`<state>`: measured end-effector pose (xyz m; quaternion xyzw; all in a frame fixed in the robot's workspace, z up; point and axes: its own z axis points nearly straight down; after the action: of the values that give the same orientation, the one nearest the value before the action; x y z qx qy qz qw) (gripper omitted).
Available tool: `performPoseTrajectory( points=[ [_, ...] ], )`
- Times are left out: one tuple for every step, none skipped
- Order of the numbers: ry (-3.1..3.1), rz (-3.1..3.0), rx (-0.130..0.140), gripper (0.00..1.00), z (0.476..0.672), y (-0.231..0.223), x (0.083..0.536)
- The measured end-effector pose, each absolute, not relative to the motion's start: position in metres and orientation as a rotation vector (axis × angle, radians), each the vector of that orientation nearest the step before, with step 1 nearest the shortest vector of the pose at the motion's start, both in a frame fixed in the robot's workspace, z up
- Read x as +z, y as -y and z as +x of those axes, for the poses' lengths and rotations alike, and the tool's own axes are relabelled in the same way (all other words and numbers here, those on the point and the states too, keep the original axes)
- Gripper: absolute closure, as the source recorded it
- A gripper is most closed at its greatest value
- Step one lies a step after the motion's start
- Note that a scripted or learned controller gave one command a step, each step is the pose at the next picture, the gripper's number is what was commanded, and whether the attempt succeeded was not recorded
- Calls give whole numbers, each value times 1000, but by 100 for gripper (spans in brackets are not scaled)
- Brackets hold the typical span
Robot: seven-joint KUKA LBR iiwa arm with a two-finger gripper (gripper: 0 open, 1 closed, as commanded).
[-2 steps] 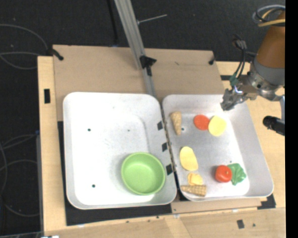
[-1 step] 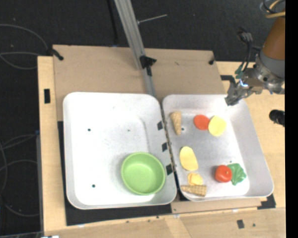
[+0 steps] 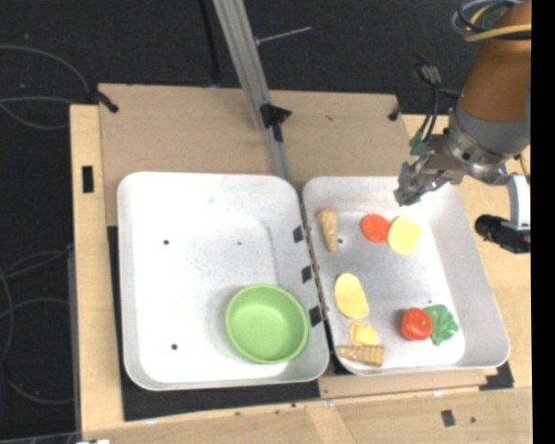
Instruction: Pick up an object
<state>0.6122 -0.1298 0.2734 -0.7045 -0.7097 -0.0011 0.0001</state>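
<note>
yellow disc (image 3: 404, 236) just below fingers (image 3: 408, 192)

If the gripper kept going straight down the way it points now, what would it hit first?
Probably the yellow disc: the gripper points down and slightly left, just above it in the right bin. Depth is unclear, so it could land on bin floor beside the disc or the orange piece.

Small food toys (image 3: 404, 235) in right bin (image 3: 476, 276)

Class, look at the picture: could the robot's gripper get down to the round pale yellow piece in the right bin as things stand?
Probably yes. The gripper hangs just above the round pale yellow piece, whose top lies bare; the round orange-red piece touching its left side may crowd one finger.
</note>
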Motion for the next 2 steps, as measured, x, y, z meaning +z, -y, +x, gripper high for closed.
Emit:
performPoseTrajectory(
  points=[
    [2228,-2214,-1,100,593,71,266],
    [2228,-2215,-1,100,588,27,258]
  ],
)
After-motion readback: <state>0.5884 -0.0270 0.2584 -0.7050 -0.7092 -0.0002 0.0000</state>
